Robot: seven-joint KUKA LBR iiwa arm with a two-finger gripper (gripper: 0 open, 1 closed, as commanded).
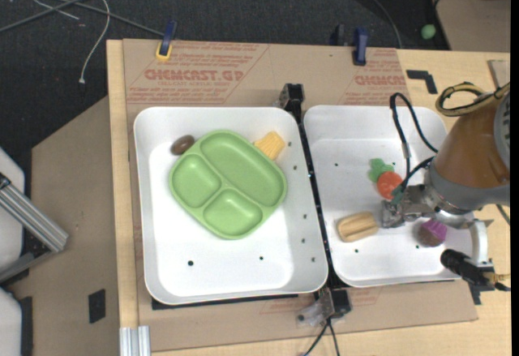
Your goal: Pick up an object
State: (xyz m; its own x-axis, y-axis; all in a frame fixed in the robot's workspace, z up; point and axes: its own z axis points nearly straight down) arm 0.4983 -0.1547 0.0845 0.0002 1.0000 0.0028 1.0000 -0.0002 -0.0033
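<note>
you have the gripper (pixel 395 212) low in the right bin (pixel 357 131), its rear half bare; i cannot tell its grip. a tan bread roll (pixel 358 226) lies just left of it, near the front wall, a carrot (pixel 388 180) just behind

"CHEMCAST GP" on brown board (pixel 195 75)

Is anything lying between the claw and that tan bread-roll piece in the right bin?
Nothing visible. The claw sits just right of the tan bread-roll piece, with bare bin floor between them. The red-and-green toy vegetable lies behind the claw, the purple toy to its right.
</note>
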